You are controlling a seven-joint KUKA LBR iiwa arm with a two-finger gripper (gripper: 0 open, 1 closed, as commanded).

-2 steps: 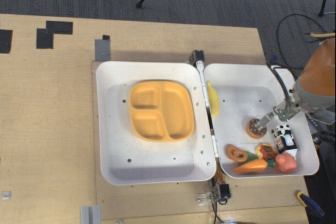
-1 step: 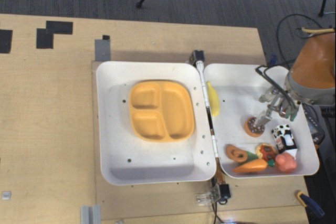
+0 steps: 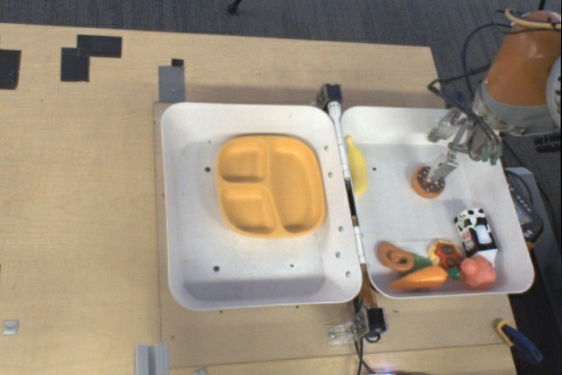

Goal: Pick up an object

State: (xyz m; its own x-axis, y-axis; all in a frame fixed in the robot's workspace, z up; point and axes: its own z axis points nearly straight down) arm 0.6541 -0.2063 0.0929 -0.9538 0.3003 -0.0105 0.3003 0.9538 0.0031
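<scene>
Brown and flat, the small round doughnut-like disc (image 3: 428,182) lies on the floor of the right-hand white bin (image 3: 386,132), and the two-finger metal gripper (image 3: 448,164) stands right over its upper right edge. One fingertip looks to be touching or just beside the disc's rim; the other finger splays up and away, so the jaws stand spread and nothing sits between them.

My judgement is that the main risk is a closing on the rim alone: so low a piece offers little to pinch, and an off-centre squeeze would likely flick it aside or skid over the top. A push could also slide it toward the yellow banana-shaped toy (image 3: 355,162) lying along the divider.

Grey with its orange band (image 3: 521,66), the arm reaches in from the right, wrist tipped down and leftward. Other toys, among them an orange carrot (image 3: 420,278) and a pink ball (image 3: 478,271), crowd the near corner, well apart.
</scene>
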